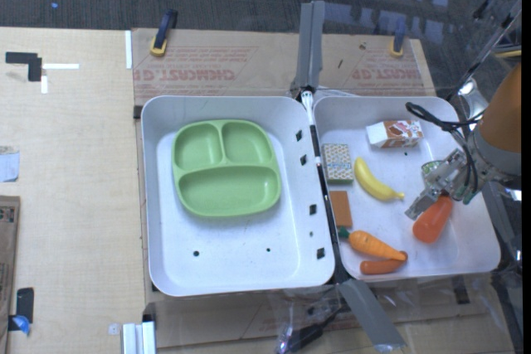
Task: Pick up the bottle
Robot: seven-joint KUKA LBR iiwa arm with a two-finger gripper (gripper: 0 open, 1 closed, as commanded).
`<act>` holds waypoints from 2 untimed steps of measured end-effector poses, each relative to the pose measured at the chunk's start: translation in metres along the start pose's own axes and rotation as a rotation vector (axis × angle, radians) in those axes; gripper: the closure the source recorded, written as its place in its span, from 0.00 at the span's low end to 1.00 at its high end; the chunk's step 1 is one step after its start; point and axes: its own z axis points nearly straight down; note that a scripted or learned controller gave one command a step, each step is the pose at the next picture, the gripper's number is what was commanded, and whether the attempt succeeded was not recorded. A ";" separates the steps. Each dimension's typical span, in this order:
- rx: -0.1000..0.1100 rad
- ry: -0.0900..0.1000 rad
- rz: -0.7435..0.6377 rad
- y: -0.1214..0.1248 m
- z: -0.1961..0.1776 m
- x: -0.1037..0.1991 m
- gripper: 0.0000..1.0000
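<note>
Bottle (pixel 432 221) | orange, lying in the right bin (pixel 489 261) well right of the banana (pixel 377 181), long axis slanting up toward the arm | pincer (pixel 433 196) at the bottle's upper end, apparently touching it | finger spread: cannot tell | judgement: grasp must close across the slanted axis.

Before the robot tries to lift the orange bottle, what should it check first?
1. Bottle in the right bin: ok, lying tilted near the right wall.
2. Hand at the bottle: ok, right over its upper end.
3. Bottle between the fingers: cannot tell.
4. Room around the bottle: ok, the banana and the carrot lie apart to its left.
5. Green plate out of the way: ok, in the left bin.
</note>
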 end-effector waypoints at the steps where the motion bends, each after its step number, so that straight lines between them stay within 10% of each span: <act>1: 0.001 0.000 0.111 0.074 0.017 0.004 0.00; 2: 0.001 0.000 -0.034 -0.005 -0.020 0.054 0.00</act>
